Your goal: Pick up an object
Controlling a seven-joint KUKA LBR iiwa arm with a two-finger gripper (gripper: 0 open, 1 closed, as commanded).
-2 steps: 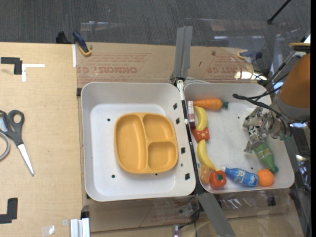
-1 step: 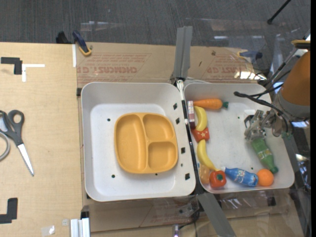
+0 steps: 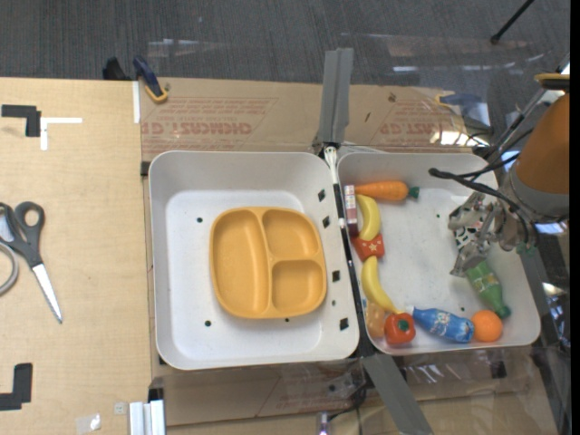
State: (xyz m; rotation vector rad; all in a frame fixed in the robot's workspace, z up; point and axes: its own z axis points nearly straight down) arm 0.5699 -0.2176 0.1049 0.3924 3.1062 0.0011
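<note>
Your metal two-finger gripper hangs over the right white bin, just above a green plastic bottle; its grip you cannot tell. Beyond: pale wooden bench, grey-handled scissors, dark carpet.

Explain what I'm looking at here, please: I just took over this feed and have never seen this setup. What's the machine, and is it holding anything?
One fixed camera looks down at a slant on two shallow white bins. The left bin holds a yellow divided plate. The right bin holds toy food: a carrot, two bananas, a tomato, a blue bottle, an orange and a green bottle. The robot arm reaches in from the right; its claw hangs over the right bin, just above the green bottle. I can't tell whether it grips anything. Scissors lie on the bench at left.
</note>
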